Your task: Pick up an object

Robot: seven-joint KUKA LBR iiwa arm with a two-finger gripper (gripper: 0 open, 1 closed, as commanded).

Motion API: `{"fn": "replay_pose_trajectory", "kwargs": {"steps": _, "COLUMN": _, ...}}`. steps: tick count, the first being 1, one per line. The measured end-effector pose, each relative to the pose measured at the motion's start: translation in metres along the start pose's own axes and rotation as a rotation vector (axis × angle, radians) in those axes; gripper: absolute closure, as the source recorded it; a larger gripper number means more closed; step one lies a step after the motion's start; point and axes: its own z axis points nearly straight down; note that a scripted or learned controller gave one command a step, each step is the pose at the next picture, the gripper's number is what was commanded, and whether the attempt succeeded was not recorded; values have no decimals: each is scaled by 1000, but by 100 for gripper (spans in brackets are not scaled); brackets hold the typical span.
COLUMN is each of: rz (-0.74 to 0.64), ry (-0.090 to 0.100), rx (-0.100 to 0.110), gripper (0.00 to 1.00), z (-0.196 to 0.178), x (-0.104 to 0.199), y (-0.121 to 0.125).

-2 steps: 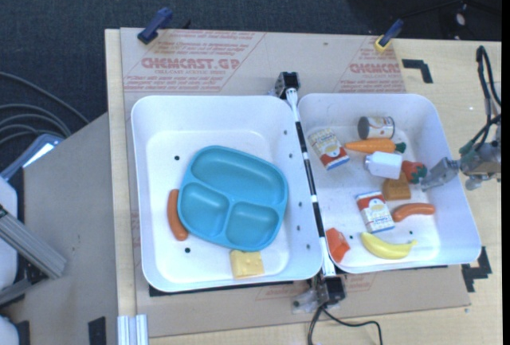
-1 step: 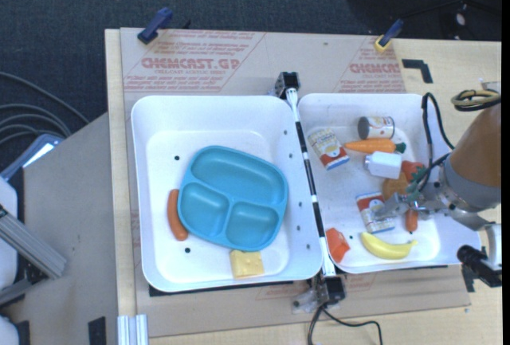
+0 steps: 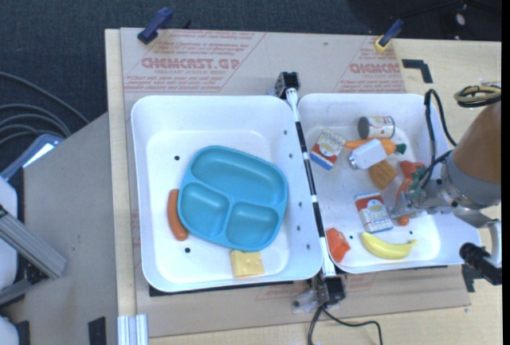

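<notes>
I am watching the hand (image 3: pixel 410 194) reaching into the right bin (image 3: pixel 414 106) from the right, low among crowded items beside the small red-and-white carton (image 3: pixel 372 213) and just far of the banana (image 3: pixel 386 245); I cannot tell how it is set. I am worrying it is nudging neighbours or snagging two at once, since things are lying packed. The near wall is leaving little room; the middle is offering more.
</notes>
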Motion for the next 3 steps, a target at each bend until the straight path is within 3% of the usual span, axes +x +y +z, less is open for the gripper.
{"fn": "replay_pose_trajectory", "kwargs": {"steps": 1, "rz": -1, "ry": 0, "rx": 6, "gripper": 100, "z": -119, "x": 68, "y": 10}}
{"fn": "replay_pose_trajectory", "kwargs": {"steps": 2, "rz": -1, "ry": 1, "rx": 9, "gripper": 100, "z": -120, "x": 148, "y": 14}}
{"fn": "replay_pose_trajectory", "kwargs": {"steps": 3, "rz": -2, "ry": -1, "rx": 7, "gripper": 100, "z": -144, "x": 218, "y": 15}}
